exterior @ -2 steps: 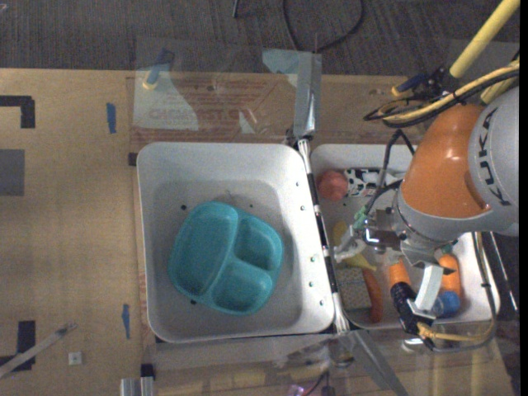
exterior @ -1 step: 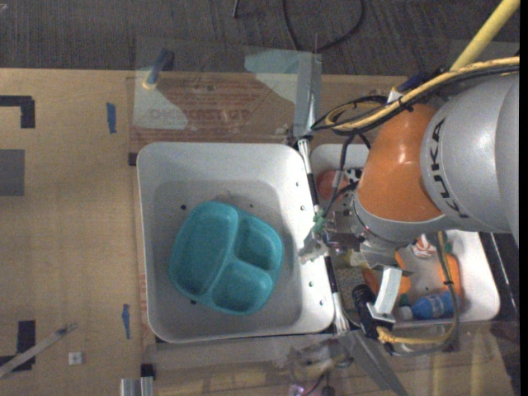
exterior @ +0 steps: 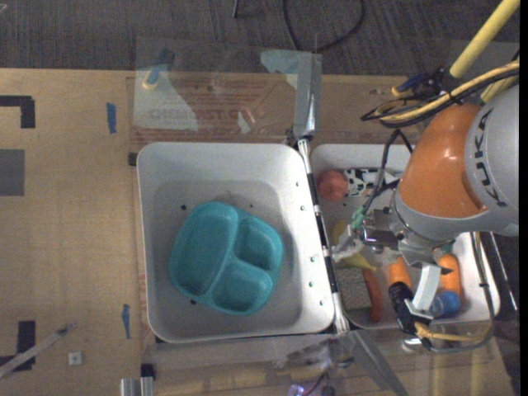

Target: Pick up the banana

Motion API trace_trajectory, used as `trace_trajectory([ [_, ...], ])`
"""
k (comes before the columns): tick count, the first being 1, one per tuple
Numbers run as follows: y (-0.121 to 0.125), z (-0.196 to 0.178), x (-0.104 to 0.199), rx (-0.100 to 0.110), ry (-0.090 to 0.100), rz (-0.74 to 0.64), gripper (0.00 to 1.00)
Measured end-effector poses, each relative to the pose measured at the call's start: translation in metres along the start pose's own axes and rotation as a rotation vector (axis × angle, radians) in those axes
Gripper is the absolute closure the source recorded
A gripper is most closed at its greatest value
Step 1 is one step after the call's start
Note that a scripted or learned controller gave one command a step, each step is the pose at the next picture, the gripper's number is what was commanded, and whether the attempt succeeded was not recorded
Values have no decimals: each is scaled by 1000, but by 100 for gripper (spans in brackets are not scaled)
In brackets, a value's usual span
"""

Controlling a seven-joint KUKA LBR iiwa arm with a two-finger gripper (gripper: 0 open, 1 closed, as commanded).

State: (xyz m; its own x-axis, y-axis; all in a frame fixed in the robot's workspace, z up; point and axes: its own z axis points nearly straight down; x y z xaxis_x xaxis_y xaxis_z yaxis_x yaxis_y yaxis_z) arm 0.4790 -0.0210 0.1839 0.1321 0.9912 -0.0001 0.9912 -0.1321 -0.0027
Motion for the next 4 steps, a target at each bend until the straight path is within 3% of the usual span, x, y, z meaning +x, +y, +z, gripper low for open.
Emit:
trace_trajectory([
  [1,3,0,-25,-1,0,18,0],
  [2,15,89,-67,-16,10,105,0],
  [3,16,79,-67,-21,11,108,100],
  [4,16,79,-67,-20,11,109,0],
])
